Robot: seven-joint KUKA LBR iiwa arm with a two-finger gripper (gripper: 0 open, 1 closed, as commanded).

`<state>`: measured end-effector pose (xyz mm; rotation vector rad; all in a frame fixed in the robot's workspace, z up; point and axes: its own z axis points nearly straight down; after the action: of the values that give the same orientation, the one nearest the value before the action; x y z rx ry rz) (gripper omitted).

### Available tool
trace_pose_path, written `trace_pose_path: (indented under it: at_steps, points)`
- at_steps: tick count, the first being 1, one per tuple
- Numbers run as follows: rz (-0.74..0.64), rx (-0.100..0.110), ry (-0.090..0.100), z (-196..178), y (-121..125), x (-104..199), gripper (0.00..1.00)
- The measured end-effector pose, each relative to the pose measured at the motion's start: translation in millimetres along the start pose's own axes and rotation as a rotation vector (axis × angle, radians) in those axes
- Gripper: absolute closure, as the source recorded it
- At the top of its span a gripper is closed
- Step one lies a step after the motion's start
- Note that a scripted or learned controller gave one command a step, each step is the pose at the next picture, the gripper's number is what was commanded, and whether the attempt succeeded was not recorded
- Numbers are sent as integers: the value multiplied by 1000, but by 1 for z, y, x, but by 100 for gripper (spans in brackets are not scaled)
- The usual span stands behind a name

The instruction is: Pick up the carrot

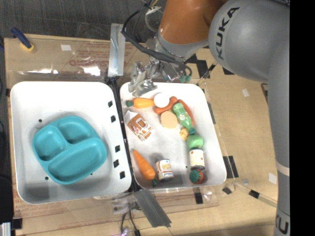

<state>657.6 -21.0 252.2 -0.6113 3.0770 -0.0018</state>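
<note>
The carrot (143,165), orange with a green stem end, lies at a slant near the front left corner of the right bin (212,132). A second orange carrot-like piece (143,103) lies near the bin's back left corner. My gripper (142,82) hangs over that back left corner, just above the second orange piece and far from the front carrot. Its metal fingers (136,80) stand open with nothing between them.
The right bin also holds a white ball (161,100), a tan disc (169,120), a green bottle (182,114), a snack packet (140,127), a small can (165,169), a jar (197,158) and a green vegetable (195,141). The left bin (19,102) holds a teal divided plate (69,148).
</note>
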Motion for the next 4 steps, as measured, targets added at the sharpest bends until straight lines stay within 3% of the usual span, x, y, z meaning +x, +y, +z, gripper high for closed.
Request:
trace_pose_path:
  at_steps: [1,2,3,4]
  points:
    - [-6,0,-2,-40,46,-19,100]
    - [-16,0,0,-47,74,-30,100]
    - [69,-1,2,-39,143,32,100]
    - [-214,-1,1,-28,99,-13,100]
